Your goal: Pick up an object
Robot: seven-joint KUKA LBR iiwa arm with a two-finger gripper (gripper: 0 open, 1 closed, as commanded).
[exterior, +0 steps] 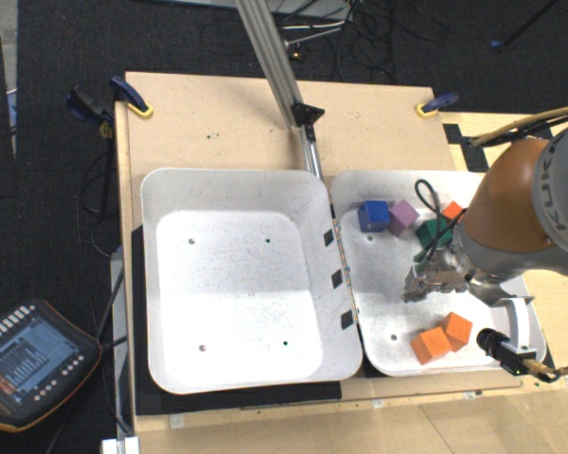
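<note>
A KUKA arm's pincer (424, 285), its spread impossible to tell from above, hangs low over the right bin (374, 348) between a green block (434, 235) and two orange blocks (443, 337), apparently mid-approach and needing a final descent onto one.

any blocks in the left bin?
No. The blue block, purple block and orange blocks all lie in the right bin.

Arm (521, 216) low, wrist downward
</note>
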